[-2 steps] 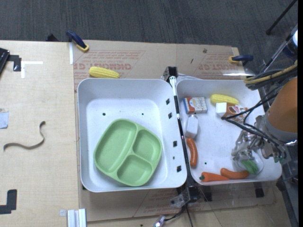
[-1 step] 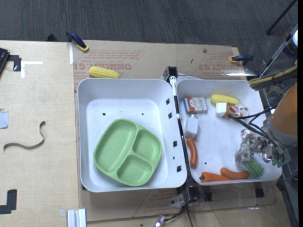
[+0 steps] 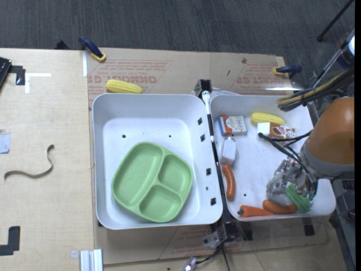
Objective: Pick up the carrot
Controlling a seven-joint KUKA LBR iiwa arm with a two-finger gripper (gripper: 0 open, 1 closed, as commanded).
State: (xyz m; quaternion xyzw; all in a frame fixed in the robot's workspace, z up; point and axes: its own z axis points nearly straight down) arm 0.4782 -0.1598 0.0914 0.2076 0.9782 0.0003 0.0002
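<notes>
Landmark: right bin (image 3: 246, 101). Left of it, green divided plate (image 3: 153, 181) in the adjoining bin. Carrot (image 3: 255, 211) lies at right bin's near wall. Gripper (image 3: 290, 185) just right of carrot, over near-right corner; finger state cannot tell.

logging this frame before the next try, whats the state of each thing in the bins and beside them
green divided plate: flat in left bin, nothing on it
carrot: lying at right bin's near edge, not gripped
sausage: lying by the divider
orange item: lying under the gripper
corn cob: lying at right bin's far side
second corn cob: on cardboard outside the bins
gripper: low over right bin's near corner
</notes>
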